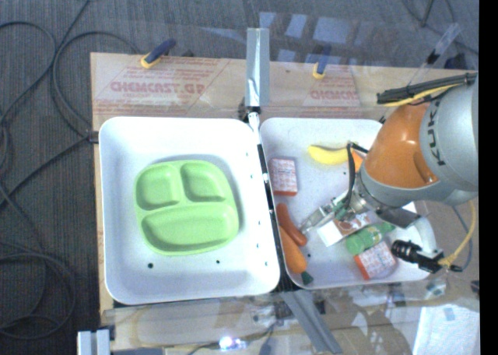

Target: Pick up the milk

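Note:
The milk (pixel 283 175), a small red-and-white carton, lies flat in the right bin (pixel 327 129), close to its left wall. My gripper (pixel 317 219) hangs low over the middle of that bin. It is to the right of the carton and nearer the front, apart from it. Nothing shows in the gripper. The grey arm with its orange band (pixel 397 155) covers the bin's right side.
A yellow banana (pixel 327 154) lies at the back of the right bin. A carrot (pixel 292 240) lies along its left wall, by the front. A white card (pixel 333 232), a green packet (pixel 364 238) and a red box (pixel 377 260) sit under the wrist. The left bin (pixel 117 190) holds a green divided plate (pixel 187 205).

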{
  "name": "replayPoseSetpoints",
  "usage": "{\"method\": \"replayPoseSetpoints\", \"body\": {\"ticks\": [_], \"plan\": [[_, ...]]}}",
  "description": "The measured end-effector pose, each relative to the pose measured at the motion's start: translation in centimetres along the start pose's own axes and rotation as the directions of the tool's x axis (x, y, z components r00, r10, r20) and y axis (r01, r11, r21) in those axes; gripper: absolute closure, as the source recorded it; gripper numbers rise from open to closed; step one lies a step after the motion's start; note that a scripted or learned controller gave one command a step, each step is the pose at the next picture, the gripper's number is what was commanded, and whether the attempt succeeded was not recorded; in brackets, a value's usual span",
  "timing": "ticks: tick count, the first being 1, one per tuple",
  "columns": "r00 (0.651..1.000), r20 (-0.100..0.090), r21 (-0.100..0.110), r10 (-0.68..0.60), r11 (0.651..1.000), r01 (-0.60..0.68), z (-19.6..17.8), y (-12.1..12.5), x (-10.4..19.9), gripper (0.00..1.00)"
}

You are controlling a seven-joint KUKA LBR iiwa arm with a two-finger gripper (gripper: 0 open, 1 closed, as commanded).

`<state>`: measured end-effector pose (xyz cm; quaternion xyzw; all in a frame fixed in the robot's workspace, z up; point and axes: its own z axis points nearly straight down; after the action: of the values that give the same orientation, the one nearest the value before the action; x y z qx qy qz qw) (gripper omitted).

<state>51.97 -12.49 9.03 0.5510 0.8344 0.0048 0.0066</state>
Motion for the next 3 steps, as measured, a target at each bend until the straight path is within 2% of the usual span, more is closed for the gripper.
{"method": "replayPoseSetpoints", "body": {"ticks": [1,2,3], "plan": [[0.999,-0.002,0.006,0.047,0.999,-0.047,0.1,2.3,-2.4,0.0],[0.997,0.007,0.002,-0.081,0.997,0.081,-0.1,-4.8,-3.8,0.0],[0.997,0.009,-0.004,-0.082,0.997,0.082,-1.2,-4.5,-3.8,1.0]]}}
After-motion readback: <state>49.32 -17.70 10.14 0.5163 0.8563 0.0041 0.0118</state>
